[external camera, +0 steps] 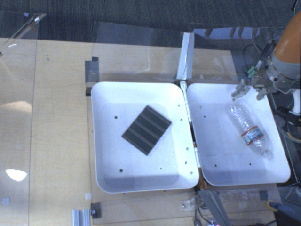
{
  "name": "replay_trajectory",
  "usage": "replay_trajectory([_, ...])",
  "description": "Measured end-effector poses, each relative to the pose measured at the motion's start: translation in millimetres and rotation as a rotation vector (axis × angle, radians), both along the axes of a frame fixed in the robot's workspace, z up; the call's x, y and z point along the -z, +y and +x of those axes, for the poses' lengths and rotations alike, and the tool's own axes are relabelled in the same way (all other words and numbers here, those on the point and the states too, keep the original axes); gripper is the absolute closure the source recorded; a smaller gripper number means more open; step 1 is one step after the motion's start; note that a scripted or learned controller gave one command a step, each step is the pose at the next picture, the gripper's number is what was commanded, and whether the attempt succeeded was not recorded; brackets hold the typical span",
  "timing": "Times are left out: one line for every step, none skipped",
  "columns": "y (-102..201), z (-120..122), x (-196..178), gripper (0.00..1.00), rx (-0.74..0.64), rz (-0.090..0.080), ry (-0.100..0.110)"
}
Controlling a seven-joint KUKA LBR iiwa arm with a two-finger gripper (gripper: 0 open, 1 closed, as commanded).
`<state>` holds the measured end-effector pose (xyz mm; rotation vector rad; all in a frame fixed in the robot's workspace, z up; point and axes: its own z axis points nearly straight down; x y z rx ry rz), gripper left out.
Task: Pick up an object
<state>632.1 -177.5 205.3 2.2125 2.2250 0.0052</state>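
Bottle (248, 130) wearing a red-and-blue label, text unreadable, lying in right bin (214, 149); gripper (248, 91) hanging above its cap end, fingers spread, grasping nothing.

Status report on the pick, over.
Gripper open, holding nothing, above right bin's back edge. Clear plastic bottle lying in that bin. Dark ribbed pad in left bin. Nothing blocking.
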Motion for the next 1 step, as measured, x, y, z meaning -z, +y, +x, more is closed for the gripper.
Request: replay_trajectory([-28.3, -58.8, 111.9, 0.0, -0.11, -0.003, -0.004])
